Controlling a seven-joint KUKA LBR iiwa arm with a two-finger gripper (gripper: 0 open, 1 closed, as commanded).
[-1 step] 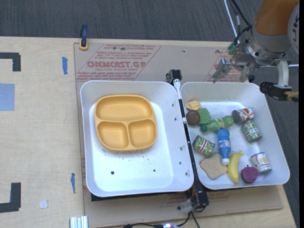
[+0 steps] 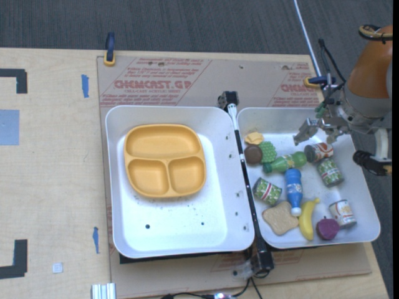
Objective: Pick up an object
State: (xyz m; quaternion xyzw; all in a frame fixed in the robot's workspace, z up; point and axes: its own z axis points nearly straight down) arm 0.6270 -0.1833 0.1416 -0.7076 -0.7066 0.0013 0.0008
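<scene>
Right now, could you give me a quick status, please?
Gripper over right bin, nothing seen held. Toys crowded beneath. Tray in left bin.

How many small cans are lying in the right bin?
4. One can sits near the bin's left wall, one toward the right wall, one near the front right, and one under the gripper. More may be hidden beneath the arm.
</scene>
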